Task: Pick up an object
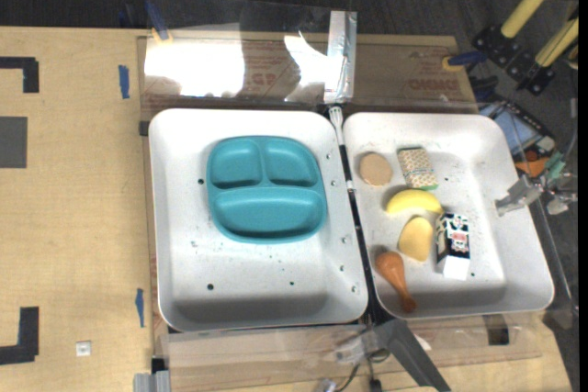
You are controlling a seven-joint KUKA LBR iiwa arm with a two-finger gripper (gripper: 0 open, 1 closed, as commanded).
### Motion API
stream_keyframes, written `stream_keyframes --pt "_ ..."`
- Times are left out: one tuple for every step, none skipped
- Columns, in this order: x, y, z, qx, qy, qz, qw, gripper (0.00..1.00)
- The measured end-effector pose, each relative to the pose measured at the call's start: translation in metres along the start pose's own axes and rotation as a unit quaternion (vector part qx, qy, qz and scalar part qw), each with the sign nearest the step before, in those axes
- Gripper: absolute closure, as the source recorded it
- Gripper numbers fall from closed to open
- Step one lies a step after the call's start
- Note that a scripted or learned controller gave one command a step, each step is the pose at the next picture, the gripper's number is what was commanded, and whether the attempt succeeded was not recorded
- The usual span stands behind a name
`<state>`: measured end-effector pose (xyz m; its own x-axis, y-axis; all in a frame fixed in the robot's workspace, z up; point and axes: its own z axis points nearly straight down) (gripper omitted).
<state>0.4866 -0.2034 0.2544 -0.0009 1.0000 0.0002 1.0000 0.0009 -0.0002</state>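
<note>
Claw hangs at the right bin's outer rim (its grip state unreadable), touching no object.

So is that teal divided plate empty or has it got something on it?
Empty. The teal plate lies flat in the left bin, and all three of its compartments show bare teal.

Teal tray in left bin; food items in right bin.
</note>
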Motion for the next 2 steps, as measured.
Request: stream_keyframes --pt "0.052 -0.01 0.152 0.005 0.002 0.022 0.9997 0.0" --pt "0.051 -0.007 0.14 0.0 0.0 0.024 0.9997 1.0"
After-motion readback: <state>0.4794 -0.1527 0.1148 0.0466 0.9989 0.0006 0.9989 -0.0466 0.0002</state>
